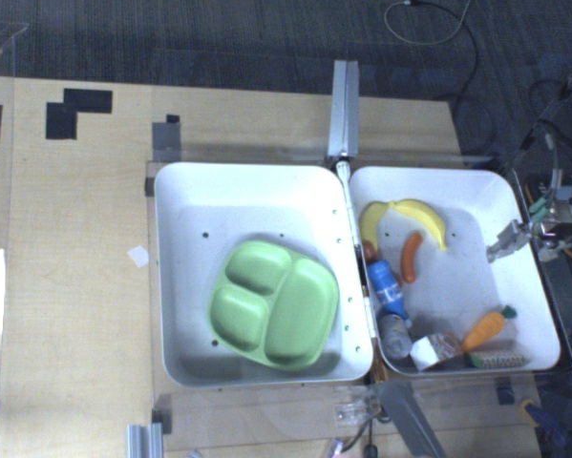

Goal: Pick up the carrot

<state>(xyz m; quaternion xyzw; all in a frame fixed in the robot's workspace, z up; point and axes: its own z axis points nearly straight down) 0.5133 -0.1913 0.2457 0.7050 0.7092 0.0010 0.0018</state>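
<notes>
Gripper [507, 239] sits at the right rim of the right bin [476, 181], up near its far corner, and from my screen I cannot tell how it is set; nothing is visibly held by it. I see the carrot [485, 329] lying well apart from it, low in the right bin's near right corner, tilted, green tip toward the rim, with a brush-like thing [497, 359] just beside it at the wall. It looks like a small toy carrot: I'd judge it light, stiff and rather smooth, so likely to slip or roll. I would take it across the thick orange middle (not the tapered end), keeping off the wall. The banana [414, 219], sausage [411, 257] and blue bottle [385, 288] lie clear of it.
</notes>
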